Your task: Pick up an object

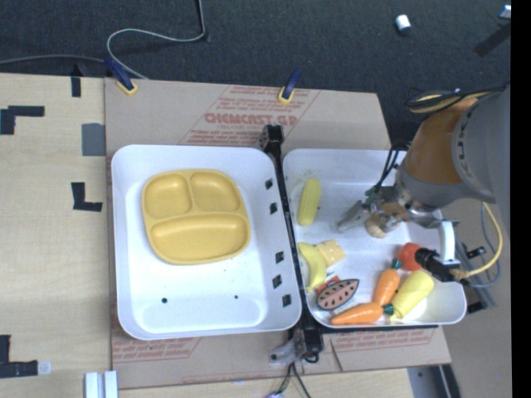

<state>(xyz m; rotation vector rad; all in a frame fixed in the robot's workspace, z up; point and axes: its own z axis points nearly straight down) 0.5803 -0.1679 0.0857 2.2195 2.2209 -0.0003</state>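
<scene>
The right bin (pixel 357 168) holds several toy foods. A yellow corn cob (pixel 309 201) lies at its left side. A yellow banana and cheese piece (pixel 319 259) sit below the cob, with a red seeded slice (pixel 338 293) lower still. Two orange carrots (pixel 386 287) (pixel 358 313), a yellow fruit (pixel 412 293) and a red tomato (pixel 409 255) crowd the lower right corner. My gripper (pixel 355 216) is low over the bin's middle, right of the corn cob and above the carrots. A small tan round piece (pixel 379 225) sits right beside it.
The left bin (pixel 133 222) carries a yellow divided plate (pixel 197 215) in its upper half. A black divider (pixel 280 222) runs between the bins. Cardboard lies under both bins, with a cable (pixel 158 36) on the dark floor behind.
</scene>
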